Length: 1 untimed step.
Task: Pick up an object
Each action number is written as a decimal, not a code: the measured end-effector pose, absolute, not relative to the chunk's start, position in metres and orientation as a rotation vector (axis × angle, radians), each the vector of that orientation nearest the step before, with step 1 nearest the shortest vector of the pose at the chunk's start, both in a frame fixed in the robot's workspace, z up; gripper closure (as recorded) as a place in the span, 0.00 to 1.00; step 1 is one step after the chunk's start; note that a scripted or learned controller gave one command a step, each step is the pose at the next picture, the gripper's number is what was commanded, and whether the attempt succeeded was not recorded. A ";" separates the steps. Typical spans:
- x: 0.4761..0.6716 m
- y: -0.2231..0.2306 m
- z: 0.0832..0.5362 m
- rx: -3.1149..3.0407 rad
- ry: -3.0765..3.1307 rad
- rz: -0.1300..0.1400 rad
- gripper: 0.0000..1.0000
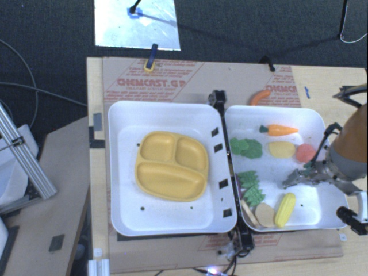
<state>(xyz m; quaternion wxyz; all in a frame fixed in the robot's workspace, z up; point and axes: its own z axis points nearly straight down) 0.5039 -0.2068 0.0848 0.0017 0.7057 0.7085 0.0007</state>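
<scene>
The hand (pixel 293 179) is low inside the right bin (pixel 313 118), over bare white floor. Its thin dark fingers point left, a little apart, with nothing between them. Just below it lies a yellow corn (pixel 285 209). The corn is long and leans a bit, its top end tipped to the right. An orange carrot (pixel 280 130) lies flat near the far wall, its green end to the left. The grey arm (pixel 348 154) comes in from the right.
</scene>
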 end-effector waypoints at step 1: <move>0.504 -0.207 0.096 2.215 2.222 0.004 1.00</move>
